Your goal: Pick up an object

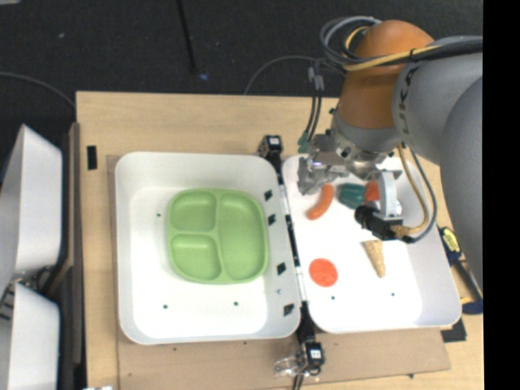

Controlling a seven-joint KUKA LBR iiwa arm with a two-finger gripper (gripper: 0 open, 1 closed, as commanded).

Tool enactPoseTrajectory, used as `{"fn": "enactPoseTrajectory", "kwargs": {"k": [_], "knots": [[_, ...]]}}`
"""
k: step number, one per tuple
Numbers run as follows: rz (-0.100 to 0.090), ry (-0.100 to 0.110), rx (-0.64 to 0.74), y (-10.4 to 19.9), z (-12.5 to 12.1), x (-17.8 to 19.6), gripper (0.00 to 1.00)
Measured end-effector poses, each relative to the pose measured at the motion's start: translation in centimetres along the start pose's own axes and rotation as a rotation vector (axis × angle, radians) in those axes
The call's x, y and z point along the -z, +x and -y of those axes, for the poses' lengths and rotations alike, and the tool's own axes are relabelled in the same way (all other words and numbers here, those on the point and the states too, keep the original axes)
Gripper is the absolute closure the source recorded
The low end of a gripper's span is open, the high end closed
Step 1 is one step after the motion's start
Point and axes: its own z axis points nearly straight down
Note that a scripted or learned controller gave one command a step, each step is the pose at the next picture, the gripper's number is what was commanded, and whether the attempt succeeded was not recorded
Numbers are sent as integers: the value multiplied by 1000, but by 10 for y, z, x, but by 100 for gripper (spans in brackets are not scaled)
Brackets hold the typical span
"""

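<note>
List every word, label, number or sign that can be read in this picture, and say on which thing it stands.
None: no text can be read.
The green plate, the orange disc, the cone and the orange sausage bear no print.
The small black tags on the bin edges are too small to tell.

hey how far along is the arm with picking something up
Nothing looks picked up yet. The tool is low in the right bin, right at the upper end of the orange sausage-shaped piece, which lies on the bin floor. Whether it has a grip can't be seen. Left: grasp and lift. The orange disc and cone lie untouched.
</note>
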Motion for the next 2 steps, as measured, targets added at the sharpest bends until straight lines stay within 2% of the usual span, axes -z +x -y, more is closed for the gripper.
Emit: {"fn": "enactPoseTrajectory", "kwargs": {"k": [2], "knots": [[0, 1, -1, 88, -57, -9, 100]]}}
